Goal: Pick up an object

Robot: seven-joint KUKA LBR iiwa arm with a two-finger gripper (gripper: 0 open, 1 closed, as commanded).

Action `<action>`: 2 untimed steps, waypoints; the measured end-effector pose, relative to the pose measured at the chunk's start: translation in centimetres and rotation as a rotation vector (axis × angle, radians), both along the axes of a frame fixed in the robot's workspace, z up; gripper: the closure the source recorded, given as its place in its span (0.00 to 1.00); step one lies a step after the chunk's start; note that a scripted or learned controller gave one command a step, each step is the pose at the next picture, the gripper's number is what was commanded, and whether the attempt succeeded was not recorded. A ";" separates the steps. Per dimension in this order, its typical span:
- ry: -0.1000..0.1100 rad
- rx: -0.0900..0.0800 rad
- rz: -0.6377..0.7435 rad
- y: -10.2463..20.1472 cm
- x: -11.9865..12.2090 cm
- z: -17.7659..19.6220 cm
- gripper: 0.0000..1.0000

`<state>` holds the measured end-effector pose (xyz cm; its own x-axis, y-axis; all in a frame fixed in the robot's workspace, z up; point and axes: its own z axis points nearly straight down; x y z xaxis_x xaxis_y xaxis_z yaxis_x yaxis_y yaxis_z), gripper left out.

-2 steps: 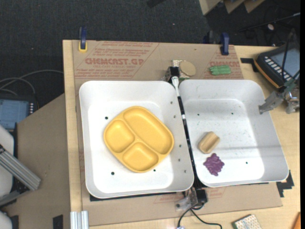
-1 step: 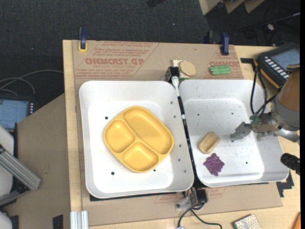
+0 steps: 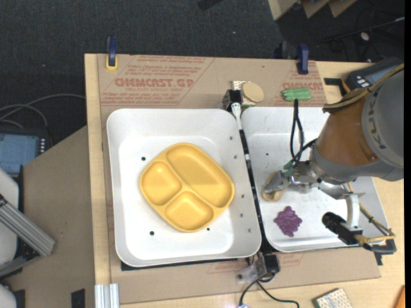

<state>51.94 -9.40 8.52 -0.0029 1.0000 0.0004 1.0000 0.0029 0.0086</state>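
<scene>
Yellow divided plate [image 3: 186,186] sat centred in left bin [image 3: 122,172]; purple grapes [image 3: 288,220] lay near right bin [image 3: 270,140] front edge; jaws' state unclear.

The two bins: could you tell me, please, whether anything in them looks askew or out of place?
Nothing looks spilled or damaged. The yellow divided plate lies turned at a slant in the left bin. In the right bin, a purple grape bunch rests apart from the gripper.

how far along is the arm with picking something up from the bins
Nothing looks lifted yet. The gripper is low in the right bin, over a small tan piece. The purple grapes lie untouched beside it, and the yellow tray sits in the left bin. Grasping and lifting remain.
</scene>
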 end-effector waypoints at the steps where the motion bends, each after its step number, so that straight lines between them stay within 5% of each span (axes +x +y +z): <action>1: -0.007 0.000 -0.003 -0.3 0.2 1.5 1.00; 2: -0.004 0.000 0.006 6.3 5.5 10.5 1.00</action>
